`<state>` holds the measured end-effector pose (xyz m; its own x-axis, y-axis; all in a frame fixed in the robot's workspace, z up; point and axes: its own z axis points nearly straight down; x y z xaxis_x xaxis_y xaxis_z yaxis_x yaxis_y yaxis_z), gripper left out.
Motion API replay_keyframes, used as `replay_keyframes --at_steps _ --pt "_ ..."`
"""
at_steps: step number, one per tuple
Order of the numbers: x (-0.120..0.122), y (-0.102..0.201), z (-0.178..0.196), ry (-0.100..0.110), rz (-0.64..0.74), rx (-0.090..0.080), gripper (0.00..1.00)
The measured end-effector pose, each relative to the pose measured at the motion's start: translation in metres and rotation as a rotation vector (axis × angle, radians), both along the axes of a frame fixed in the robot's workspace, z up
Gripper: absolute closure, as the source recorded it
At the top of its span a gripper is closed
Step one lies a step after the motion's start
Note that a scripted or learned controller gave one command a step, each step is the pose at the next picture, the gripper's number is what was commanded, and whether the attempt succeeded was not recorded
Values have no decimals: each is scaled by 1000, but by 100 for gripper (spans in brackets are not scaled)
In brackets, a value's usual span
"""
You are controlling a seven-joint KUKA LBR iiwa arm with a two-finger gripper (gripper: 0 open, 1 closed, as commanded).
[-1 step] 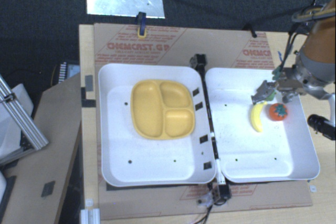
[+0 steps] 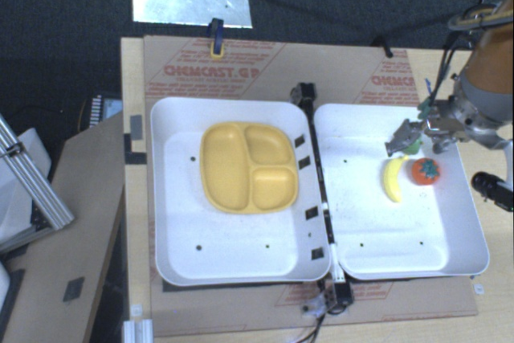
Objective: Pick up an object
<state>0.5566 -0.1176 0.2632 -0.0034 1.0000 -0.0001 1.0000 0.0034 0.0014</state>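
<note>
A yellow banana (image 2: 393, 179) lies in the right bin (image 2: 361, 245), and a red tomato (image 2: 424, 172) with a green stem rests just to its right. My gripper (image 2: 421, 144) hangs over the far right part of that bin, just behind both fruits. Its two grey fingers (image 2: 399, 143) stand spread apart, open, with nothing held between them. A small green bit (image 2: 413, 146) shows by the fingers; what it is I cannot make out.
A yellow divided plate (image 2: 248, 166) sits in the middle of the left bin (image 2: 173, 237). A black divider (image 2: 315, 173) runs between the bins. The grey arm (image 2: 486, 92) comes in from the right above the right bin's far corner.
</note>
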Motion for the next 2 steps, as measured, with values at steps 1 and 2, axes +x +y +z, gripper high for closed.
replay_keyframes --at_steps 1,2 --pt "4 -8 -47 2 -3 0 0" --pt "-3 -14 -104 4 -3 1 0"
